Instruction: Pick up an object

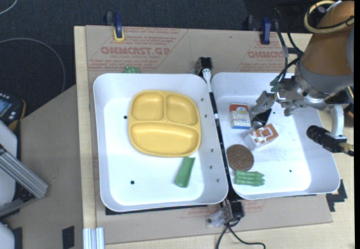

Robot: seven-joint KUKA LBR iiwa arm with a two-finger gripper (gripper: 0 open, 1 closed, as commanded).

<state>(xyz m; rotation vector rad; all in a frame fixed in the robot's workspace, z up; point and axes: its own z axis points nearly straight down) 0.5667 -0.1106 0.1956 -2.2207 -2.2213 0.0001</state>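
Glossy white plastic right bin (315, 183) holds a small orange-and-white carton (264, 135) under the metal gripper (260, 116); whether it is gripped, I cannot tell. Beside it lies a flat brown disc (240, 157).

Grey arm (329, 76), orange band, black cables, dark metal claw (260, 120).

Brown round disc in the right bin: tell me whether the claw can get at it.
Probably yes: the brown disc lies uncovered just below the claw. The green piece beside it may crowd one side.
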